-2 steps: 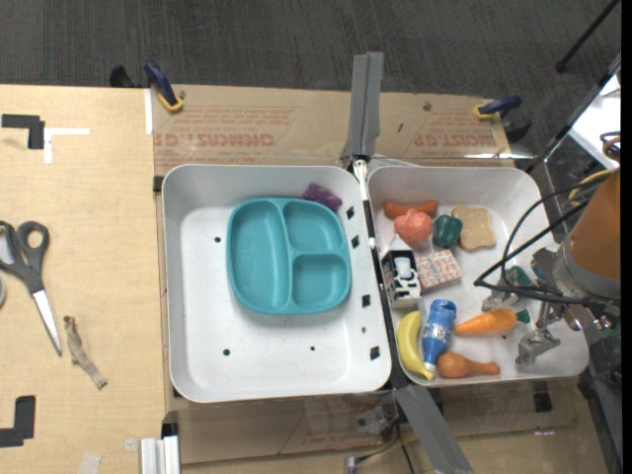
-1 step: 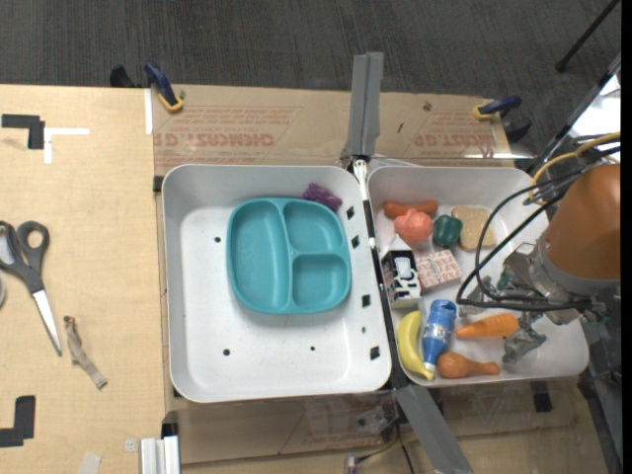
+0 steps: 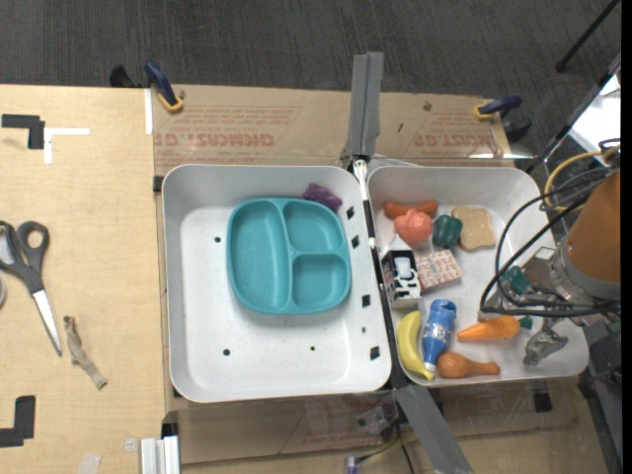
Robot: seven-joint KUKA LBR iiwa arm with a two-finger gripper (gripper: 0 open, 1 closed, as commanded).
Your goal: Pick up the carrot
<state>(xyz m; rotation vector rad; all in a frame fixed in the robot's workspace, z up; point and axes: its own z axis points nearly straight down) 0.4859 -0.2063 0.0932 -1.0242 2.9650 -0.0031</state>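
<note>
The carrot (image 3: 489,330) is a small orange cone lying on its side near the front right of the right bin (image 3: 513,181), tip pointing left. My gripper (image 3: 539,342) hangs low over the bin's front right corner, just right of the carrot's thick end. Its grey metal parts sit close to the carrot, and I cannot make out whether they touch it. The arm's orange band (image 3: 598,235) and black cables rise above it at the right edge.
Around the carrot lie a blue bottle (image 3: 437,330), a banana (image 3: 412,346) and an orange-brown toy food (image 3: 467,366). Further back are a patterned block (image 3: 437,268), a red fruit (image 3: 415,227), a green pepper (image 3: 446,230) and bread (image 3: 477,227). The left bin holds a teal divided plate (image 3: 289,256).
</note>
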